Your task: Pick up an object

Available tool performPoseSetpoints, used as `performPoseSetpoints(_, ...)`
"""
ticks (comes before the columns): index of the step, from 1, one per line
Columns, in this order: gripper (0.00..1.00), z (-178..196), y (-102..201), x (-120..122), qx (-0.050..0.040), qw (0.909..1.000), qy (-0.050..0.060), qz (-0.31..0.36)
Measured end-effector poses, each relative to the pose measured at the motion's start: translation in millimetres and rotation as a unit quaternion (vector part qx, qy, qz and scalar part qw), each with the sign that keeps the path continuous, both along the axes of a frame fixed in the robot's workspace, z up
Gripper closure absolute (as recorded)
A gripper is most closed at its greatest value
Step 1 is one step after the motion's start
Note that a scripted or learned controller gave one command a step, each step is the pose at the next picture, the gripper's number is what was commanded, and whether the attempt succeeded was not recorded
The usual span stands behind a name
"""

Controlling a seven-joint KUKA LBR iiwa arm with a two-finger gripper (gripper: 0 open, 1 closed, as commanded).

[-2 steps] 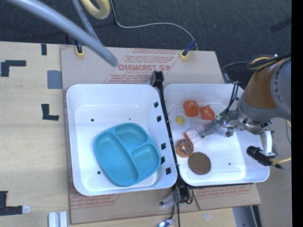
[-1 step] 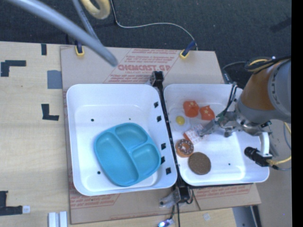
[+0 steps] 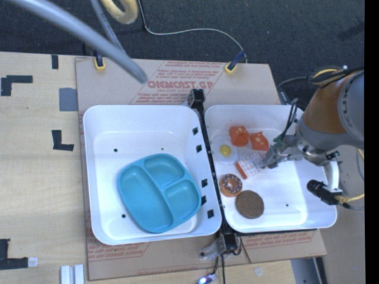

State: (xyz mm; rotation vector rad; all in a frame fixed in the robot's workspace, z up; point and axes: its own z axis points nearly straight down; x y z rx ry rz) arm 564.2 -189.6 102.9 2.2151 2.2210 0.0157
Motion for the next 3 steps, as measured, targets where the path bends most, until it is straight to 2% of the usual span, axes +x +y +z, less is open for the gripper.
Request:
performPoseSetpoints(1, 1.0, 63, -2, -1, -0.003, 1.0, 0.003, 0.0)
performPoseSetpoints(2, 1.0, 110, -7, 7, -0.0028, 1.0, 0.003, 0.0)
performPoseSetpoints(3, 1.0, 128, -7, 8, -0.002, 1.0, 0.005, 0.0)
